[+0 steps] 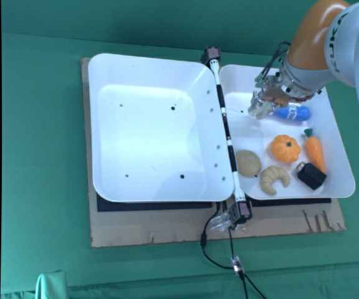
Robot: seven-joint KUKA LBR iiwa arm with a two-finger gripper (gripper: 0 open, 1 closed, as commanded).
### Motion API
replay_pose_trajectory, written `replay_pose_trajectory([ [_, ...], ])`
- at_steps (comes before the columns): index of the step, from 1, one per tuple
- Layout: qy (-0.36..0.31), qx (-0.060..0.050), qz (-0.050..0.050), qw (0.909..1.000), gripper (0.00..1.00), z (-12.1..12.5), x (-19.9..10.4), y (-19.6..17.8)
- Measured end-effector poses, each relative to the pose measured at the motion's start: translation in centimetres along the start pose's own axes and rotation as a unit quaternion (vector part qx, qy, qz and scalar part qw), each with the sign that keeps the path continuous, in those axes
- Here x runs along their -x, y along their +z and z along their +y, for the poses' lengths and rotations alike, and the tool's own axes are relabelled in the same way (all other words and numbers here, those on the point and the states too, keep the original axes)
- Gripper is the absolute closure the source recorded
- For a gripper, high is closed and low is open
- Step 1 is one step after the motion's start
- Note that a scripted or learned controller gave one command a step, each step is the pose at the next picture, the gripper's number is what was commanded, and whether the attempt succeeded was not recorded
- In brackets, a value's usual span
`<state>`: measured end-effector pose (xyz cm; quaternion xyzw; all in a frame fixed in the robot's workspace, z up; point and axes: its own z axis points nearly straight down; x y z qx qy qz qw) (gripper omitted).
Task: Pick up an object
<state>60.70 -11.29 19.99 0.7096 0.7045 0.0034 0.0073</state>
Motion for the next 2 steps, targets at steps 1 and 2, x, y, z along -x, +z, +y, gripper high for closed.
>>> replay_pose_trajectory([
  [1, -0.003, -0.003, 0.002, 1.0000, 1.00, -0.1, -0.7, -6.0],
  [2, -0.002, -0.003, 0.002, 1.0000, 1.00, 0.2, -0.8, -10.6],
])
